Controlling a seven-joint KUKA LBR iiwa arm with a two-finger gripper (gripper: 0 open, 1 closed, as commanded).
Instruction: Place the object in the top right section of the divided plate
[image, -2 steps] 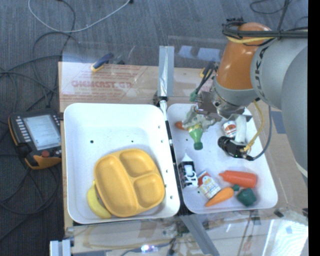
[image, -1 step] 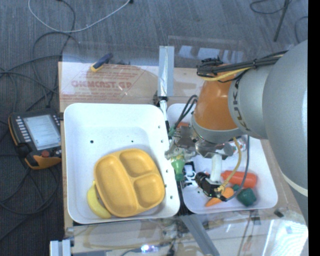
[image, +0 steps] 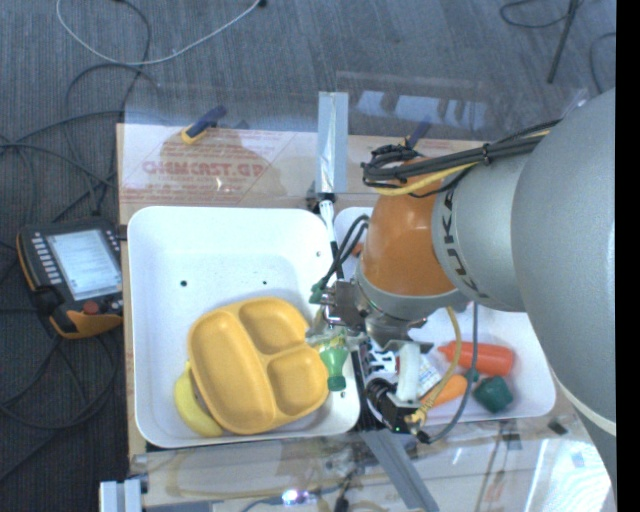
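Grey arm (image: 560, 230) nearest camera, hand (image: 335, 345) at right rim of yellow divided plate (image: 258, 362), apparently pinching small green object (image: 334, 362). Object not yet in top right section; release left.

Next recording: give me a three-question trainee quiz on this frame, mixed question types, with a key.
1. True or false: the yellow three-section divided plate lies in the left white bin.
2. Which item lies in the right white bin? A) orange carrot-shaped toy B) blue mug C) red ball
3. Fill in: the arm's orange band hangs over the ____ between the two bins.

Key: 1 true. 2 A. 3 divide.
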